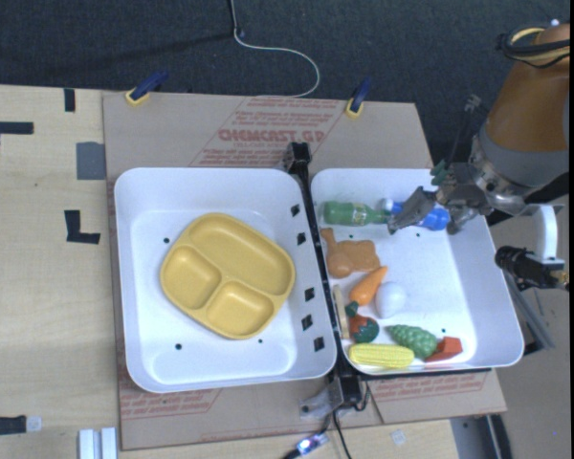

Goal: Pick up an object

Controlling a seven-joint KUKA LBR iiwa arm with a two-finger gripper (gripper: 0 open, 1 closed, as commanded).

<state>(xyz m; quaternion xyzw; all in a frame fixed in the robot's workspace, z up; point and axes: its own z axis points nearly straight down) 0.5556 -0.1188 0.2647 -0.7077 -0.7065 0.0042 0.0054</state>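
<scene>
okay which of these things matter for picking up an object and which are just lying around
For the job: end effector; green bottle, blue piece, carrot, white egg, corn.
Lying about: yellow tray, cardboard sheet, cable.

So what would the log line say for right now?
gripper: above right bin, near blue object | holding: nothing seen | yellow tray: left bin

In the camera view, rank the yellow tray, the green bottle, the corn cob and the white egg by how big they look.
1. yellow divided tray, by far the largest
2. and 3. green bottle and corn cob look about alike; unranked
4. white egg, smallest
</scene>
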